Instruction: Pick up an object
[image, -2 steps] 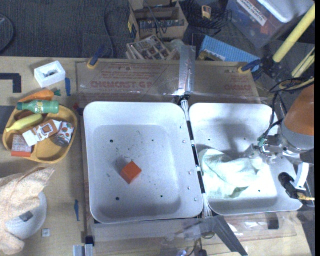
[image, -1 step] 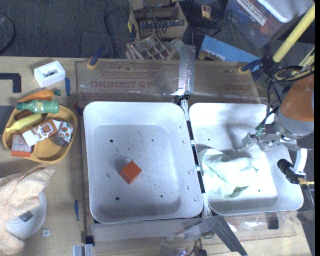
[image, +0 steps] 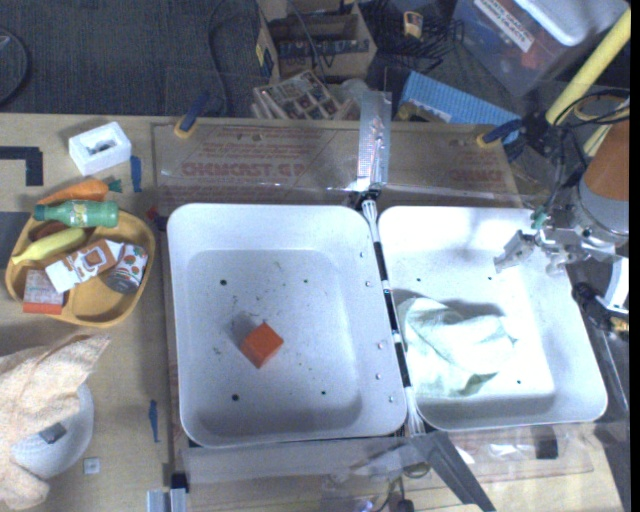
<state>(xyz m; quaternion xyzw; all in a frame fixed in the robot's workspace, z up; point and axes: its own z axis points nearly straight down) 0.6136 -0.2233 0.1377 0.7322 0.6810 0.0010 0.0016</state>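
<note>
The two-finger gripper (image: 530, 245) is seen open, nothing held, above the right white bin (image: 580, 400). The crumpled pale cloth (image: 455, 345) may slip through a shallow pinch.

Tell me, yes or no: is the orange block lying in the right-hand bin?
No. The orange block sits in the left bin, while the right bin holds a pale crumpled cloth.
</note>
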